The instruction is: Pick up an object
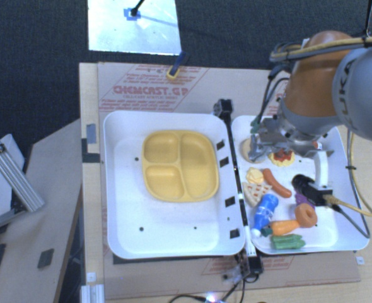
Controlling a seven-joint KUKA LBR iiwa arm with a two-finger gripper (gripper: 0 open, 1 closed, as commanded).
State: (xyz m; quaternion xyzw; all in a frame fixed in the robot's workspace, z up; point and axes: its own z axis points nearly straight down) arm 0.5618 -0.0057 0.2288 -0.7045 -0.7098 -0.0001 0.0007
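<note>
Tray (180, 166): yellow plastic, three compartments; glossy toy food (275, 183) in right bin (343, 235).

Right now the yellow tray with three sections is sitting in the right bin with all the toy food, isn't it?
Not quite. The yellow tray with three sections sits in the left bin, by itself. The toy food, like the blue bottle and the carrot, lies in the right bin. The camera view shows this.

We are seeing a glossy plastic yellow tray (179, 166) shining in a smooth white bin (126, 232) at nine o'clock on matt cardboard (151, 90).
</note>
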